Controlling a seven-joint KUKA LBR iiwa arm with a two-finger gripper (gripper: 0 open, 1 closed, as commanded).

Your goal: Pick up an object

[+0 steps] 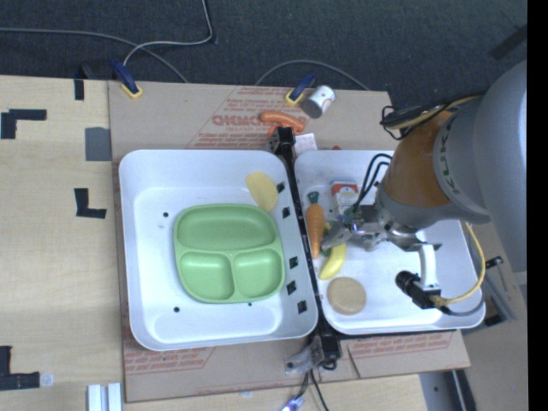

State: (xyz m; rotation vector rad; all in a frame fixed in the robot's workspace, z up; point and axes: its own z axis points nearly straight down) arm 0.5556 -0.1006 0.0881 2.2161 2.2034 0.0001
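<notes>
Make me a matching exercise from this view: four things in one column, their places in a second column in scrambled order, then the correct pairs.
Things:
1. green divided plate
2. carrot
3. round tan disc
4. pale yellow piece

Places:
A. right bin, near its front edge
B. middle of the left bin
C. left bin, by the plate's far right corner
D. right bin, along the divider between the bins

Pairs: 1-B, 2-D, 3-A, 4-C

My arm (pixel 479 161) comes in from the right, grey, orange band (pixel 419 169) above the wrist, bent down steeply. My gripper (pixel 353 228) sits low, pointing left. Can't make out the tip from this angle.
</notes>
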